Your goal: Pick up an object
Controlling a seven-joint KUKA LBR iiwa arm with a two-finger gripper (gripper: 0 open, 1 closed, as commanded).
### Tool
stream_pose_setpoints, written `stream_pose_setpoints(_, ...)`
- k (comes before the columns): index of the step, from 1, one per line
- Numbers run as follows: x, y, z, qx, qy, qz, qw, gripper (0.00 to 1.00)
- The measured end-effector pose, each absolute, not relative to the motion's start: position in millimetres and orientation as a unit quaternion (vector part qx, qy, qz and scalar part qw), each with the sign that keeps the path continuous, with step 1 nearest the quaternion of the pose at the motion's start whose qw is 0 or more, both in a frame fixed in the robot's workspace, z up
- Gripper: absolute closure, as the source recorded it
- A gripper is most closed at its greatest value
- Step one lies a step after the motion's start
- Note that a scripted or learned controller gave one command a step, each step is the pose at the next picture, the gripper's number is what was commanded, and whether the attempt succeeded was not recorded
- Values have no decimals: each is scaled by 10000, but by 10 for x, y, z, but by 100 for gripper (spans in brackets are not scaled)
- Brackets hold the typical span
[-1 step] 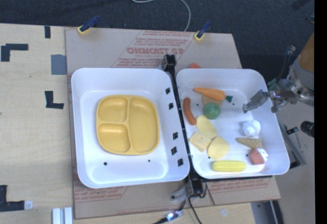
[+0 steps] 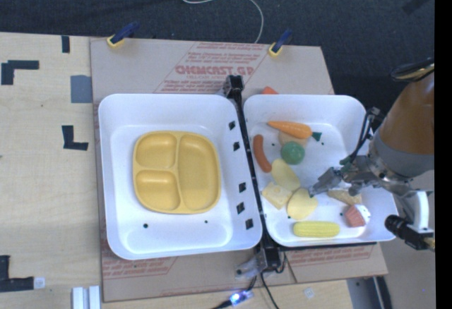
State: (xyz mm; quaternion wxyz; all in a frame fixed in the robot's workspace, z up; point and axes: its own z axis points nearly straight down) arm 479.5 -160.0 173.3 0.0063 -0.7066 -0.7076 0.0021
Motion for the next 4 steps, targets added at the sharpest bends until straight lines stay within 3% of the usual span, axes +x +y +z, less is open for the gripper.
stream_pose_setpoints(1, 4832, -970, 807, -7055, -7087, 8, 1, 0)
stream_pose_setpoints(2, 4860, -759, 2824, -7051, -7091, -53, -59, 0)
stream_pose_setpoints(3, 4868, 206, 1872, -7036, -7106, 27, 47, 0)
stream_pose_setpoints(4, 4848, 527, 3232, -7042, -7100, -52, -29, 0)
